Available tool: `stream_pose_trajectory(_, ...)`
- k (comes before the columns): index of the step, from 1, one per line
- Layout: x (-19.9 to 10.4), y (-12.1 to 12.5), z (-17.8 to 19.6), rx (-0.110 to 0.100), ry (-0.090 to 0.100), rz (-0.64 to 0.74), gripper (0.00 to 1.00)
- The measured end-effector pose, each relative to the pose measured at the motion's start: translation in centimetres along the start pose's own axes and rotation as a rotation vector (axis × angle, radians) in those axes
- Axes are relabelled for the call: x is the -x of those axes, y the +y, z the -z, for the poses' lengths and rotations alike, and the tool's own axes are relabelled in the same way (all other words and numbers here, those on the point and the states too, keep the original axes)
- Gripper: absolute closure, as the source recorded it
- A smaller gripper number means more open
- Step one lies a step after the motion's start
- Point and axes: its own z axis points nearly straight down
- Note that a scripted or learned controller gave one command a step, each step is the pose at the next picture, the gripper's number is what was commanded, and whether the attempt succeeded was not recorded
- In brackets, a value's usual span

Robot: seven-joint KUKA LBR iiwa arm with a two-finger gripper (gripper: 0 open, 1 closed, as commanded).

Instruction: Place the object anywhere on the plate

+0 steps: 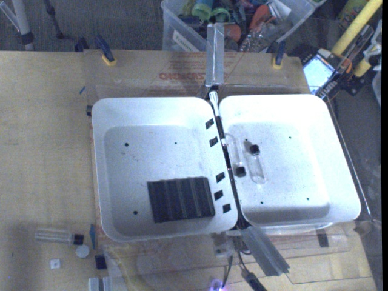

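Note:
A dark ribbed rectangular plate (pixel 180 199) lies flat in the left bin (pixel 121 126), near its front wall. In the right bin (pixel 303 132), close to the shared divider, lie two small clear vials with black caps. One vial (pixel 256 163) has its cap at the far end. The other vial (pixel 234 155) lies nearer the divider, with its cap at the near end. The two are roughly parallel and a little apart.
Black tabs (pixel 217 162) run along the divider between the bins. A clear tub of colourful items (pixel 242 8) stands behind the bins. Loose vials and caps (pixel 60 238) lie on the bench at the front left. Yellow tubes (pixel 364 17) lean at the back right.

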Motion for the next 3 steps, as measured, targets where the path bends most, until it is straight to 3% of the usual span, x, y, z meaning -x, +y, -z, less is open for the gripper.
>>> stream_pose_trajectory(1,0.0,-0.9,0.0,-0.002,-0.001,-0.334,1.00)
stream_pose_trajectory(2,2.0,2.8,0.0,0.001,0.000,0.004,1.00)
stream_pose_trajectory(3,1.1,1.1,0.1,-0.002,0.000,0.632,1.00)
